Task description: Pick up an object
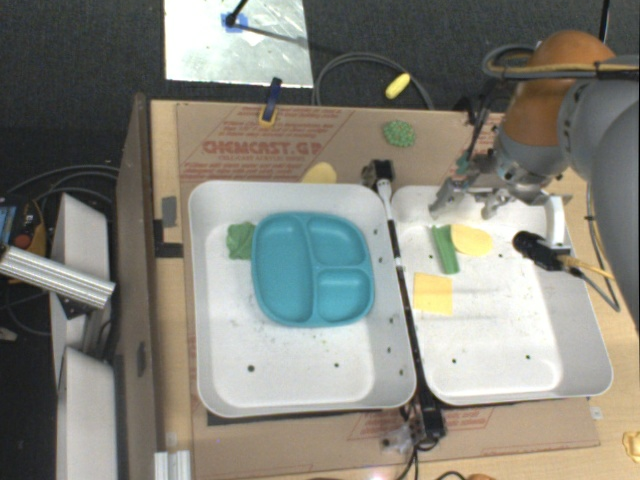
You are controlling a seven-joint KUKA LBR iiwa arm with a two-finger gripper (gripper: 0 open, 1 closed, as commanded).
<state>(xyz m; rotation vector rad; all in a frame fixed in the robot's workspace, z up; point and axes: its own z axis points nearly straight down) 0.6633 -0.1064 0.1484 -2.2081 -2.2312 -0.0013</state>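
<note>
My gripper (pixel 467 204) hangs over the far edge of the right bin (pixel 520 368), fingers spread open with nothing between them. Just below it lie a green stick (pixel 445 249) and a flat yellow oval piece (pixel 472 240), side by side. A yellow square block (pixel 433 294) rests a little nearer the front, beside the divider. In the left bin (pixel 300 378) a blue divided plate (pixel 310 268) takes up the middle, and a small green leafy piece (pixel 240 240) peeks out at its left edge.
Behind the bins, the cardboard holds a green round item (pixel 400 133) and a yellow piece (pixel 320 174) at the left bin's far rim. A small yellow object (pixel 398 86) lies beyond the board. The right bin's front half is bare white floor.
</note>
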